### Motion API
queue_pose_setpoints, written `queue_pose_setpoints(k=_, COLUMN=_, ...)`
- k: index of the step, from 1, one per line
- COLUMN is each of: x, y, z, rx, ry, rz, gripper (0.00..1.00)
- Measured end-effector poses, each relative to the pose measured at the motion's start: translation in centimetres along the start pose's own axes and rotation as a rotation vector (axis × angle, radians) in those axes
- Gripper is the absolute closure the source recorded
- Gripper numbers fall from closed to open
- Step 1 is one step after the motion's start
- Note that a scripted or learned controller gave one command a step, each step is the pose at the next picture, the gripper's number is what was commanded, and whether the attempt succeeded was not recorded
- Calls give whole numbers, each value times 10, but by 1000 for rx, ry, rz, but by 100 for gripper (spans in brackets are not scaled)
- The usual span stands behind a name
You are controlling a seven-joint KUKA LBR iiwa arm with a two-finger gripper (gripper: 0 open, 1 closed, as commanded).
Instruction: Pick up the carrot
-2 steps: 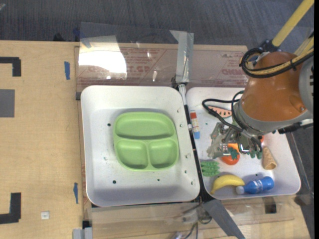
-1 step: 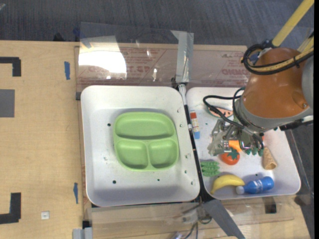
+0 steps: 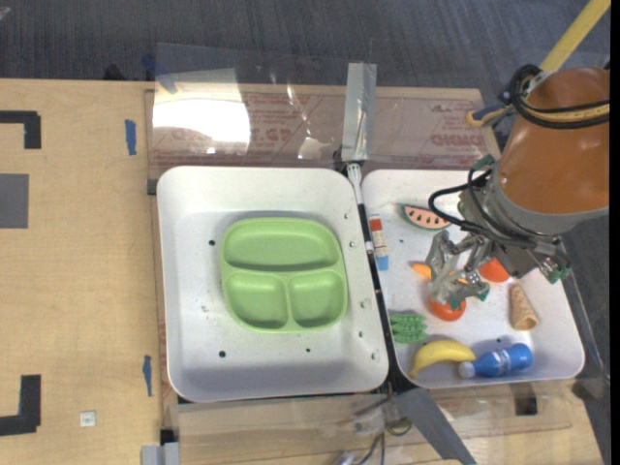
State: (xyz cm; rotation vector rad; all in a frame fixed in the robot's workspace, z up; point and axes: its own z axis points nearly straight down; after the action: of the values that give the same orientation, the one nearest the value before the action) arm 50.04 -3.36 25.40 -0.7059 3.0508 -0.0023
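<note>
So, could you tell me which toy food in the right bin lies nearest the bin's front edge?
The yellow banana, lying beside the blue bottle. The watermelon slice lies toward the back, and the green vegetable sits just behind the banana.

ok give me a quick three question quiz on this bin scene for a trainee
1. True or false: the green plate lies in the left bin.
2. Which thing lies nearest the front edge of the right bin? A) watermelon slice B) banana C) ice cream cone
3. Fill in: the blue bottle lies just to the ____ of the banana, as the camera sees it.

Key
1. True.
2. B. The banana sits at the front, the watermelon slice at the back, the cone mid-way.
3. Right.

The gripper hangs over the middle of the right bin, above some orange pieces.
</note>
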Motion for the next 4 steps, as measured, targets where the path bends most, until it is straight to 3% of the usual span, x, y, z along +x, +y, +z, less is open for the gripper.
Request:
queue_pose_setpoints(k=1, x=-29, y=58, z=70, rx=-4, ry=11, rz=477, gripper=100)
queue_pose_setpoints(k=2, x=23, y=0, z=68, rx=-1, ry=7, rz=354, gripper=100)
queue_pose_setpoints(k=3, x=38, y=-51, z=30, rx=1, ry=3, rz=239, gripper=100)
queue_pose_setpoints(k=4, x=-26, y=26, z=70, rx=-4, ry=9, rz=412, gripper=100)
